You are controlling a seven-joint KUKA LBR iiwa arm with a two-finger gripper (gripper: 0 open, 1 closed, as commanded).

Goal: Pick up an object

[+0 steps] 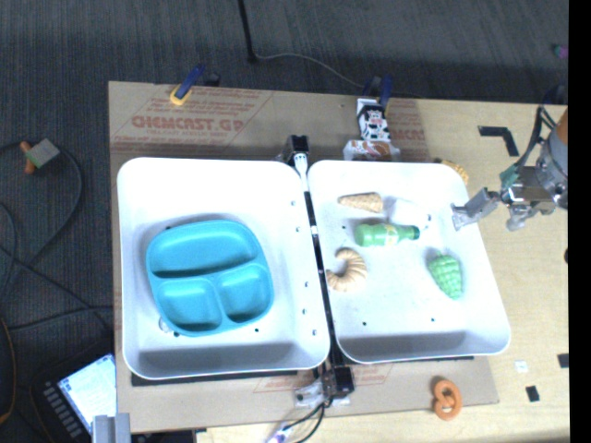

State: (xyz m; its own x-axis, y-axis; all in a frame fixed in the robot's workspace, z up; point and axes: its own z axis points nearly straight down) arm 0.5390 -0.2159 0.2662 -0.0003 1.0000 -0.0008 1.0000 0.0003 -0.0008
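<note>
Four toys (391,234) left of gripper (494,203)

The light is even, diffuse and fairly bright, with no single source apparent; the white bins (212,178) come close to washing out, and soft glare sits on the blue tray (209,276). Shadows are faint and short, gathering under the bin rims; the dark carpet (92,26) stays dim; the picture is slightly soft and grainy, small items lacking crisp edges.
</note>
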